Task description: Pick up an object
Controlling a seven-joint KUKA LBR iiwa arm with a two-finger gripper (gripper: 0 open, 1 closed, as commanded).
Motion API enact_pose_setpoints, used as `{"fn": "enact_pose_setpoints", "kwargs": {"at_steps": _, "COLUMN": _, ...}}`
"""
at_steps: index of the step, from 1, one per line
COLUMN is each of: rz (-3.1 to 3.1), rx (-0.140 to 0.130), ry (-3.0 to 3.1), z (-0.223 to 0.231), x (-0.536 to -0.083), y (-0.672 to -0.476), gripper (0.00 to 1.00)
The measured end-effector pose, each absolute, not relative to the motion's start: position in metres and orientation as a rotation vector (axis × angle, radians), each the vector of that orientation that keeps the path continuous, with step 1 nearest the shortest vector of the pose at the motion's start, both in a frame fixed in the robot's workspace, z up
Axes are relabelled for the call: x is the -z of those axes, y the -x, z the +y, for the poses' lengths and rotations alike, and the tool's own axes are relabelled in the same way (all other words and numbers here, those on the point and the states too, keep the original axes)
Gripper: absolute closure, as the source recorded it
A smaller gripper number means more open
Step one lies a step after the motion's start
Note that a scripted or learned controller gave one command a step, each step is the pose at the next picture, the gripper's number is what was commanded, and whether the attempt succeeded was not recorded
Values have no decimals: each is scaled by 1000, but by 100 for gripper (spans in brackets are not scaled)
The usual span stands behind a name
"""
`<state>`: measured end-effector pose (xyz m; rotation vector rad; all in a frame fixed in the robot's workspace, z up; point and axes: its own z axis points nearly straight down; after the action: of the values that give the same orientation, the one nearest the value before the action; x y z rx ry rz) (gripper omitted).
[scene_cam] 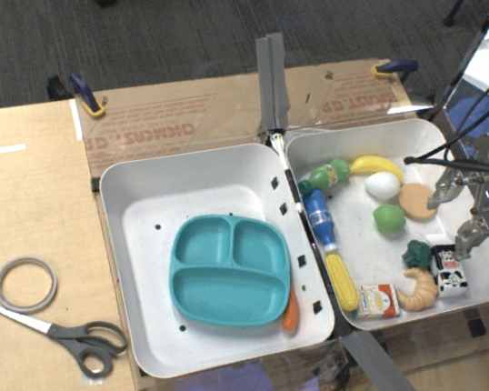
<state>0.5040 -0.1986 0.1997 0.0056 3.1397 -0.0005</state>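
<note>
The metal two-finger gripper [457, 213] hangs spread open and empty over the right bin's edge — the round tan plastic cookie [418, 201] lies just left of it.

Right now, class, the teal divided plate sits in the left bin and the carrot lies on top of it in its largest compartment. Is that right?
Not quite. The teal divided plate does sit in the left bin, but the carrot is not on it: it lies on the bin floor against the plate's lower right edge. The camera view shows this.
</note>
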Motion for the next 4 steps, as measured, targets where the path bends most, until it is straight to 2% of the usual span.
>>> {"fn": "enact_pose_setpoints", "kwargs": {"at_steps": 1, "rz": 3132, "rx": 1, "ry": 194, "z": -210, "x": -105, "y": -579, "gripper": 0}}
{"fn": "enact_pose_setpoints", "kwargs": {"at_steps": 2, "rz": 3129, "rx": 3, "ry": 213, "z": -220, "x": -93, "y": -593, "gripper": 0}}
{"fn": "enact_pose_setpoints", "kwargs": {"at_steps": 3, "rz": 3133, "rx": 2, "ry": 110, "z": -213, "x": -94, "y": -632, "gripper": 0}}
{"fn": "enact_pose_setpoints", "kwargs": {"at_steps": 4, "rz": 3136, "rx": 0, "ry": 71, "z": -162, "x": -93, "y": -593, "gripper": 0}}
